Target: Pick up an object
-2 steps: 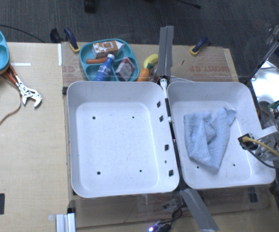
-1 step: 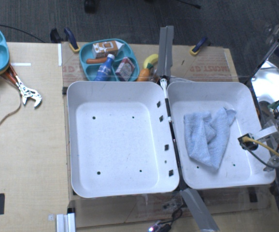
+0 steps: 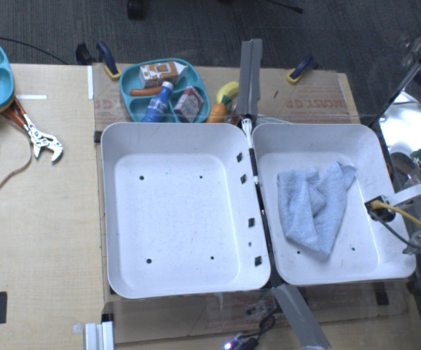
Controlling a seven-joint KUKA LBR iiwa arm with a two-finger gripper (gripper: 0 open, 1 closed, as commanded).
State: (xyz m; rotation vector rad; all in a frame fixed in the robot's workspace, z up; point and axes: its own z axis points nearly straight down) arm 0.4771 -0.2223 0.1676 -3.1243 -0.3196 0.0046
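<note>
target: crumpled blue-grey cloth (image 3: 317, 204) lying loose in the right bin (image 3: 385, 159), bunched folds offer a pinch point | left bin (image 3: 123, 152) bare | my end effector: state unreadable (cannot tell)

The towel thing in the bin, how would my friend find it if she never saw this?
Find the two white bins side by side, then look in the right bin. The crumpled light blue-grey towel lies near its middle. It is the one soft cloth there, unlike the teal tray of small items behind the bins.
</note>
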